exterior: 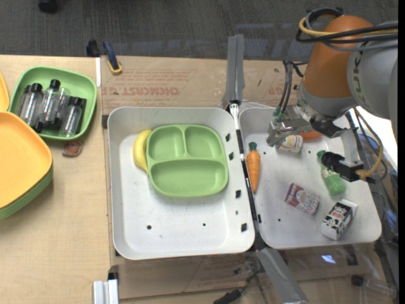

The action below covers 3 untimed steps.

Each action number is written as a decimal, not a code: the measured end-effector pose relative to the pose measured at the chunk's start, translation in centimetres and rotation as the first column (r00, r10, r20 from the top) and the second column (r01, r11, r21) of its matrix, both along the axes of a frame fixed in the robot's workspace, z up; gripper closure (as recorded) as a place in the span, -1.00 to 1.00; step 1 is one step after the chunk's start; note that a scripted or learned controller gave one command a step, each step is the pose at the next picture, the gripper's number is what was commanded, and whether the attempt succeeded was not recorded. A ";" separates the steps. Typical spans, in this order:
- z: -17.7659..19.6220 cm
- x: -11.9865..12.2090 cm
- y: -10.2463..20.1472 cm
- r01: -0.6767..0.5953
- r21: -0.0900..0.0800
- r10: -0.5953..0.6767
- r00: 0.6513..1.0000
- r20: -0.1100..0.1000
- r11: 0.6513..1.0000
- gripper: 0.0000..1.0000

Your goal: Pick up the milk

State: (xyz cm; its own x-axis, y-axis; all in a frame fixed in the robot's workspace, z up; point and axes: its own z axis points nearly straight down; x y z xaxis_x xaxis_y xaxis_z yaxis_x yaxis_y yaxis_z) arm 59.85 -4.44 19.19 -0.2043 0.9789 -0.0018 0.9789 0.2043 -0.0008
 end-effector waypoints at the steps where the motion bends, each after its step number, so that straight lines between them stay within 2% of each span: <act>1: 2.7 -10.1 -0.1 -0.052 0.001 0.052 0.999 -0.002 0.999 1.00; 2: 0.0 -7.3 1.9 -0.104 0.001 0.104 0.995 -0.003 0.995 1.00; 3: 3.3 0.6 1.7 -0.171 0.000 0.171 0.985 0.000 0.985 1.00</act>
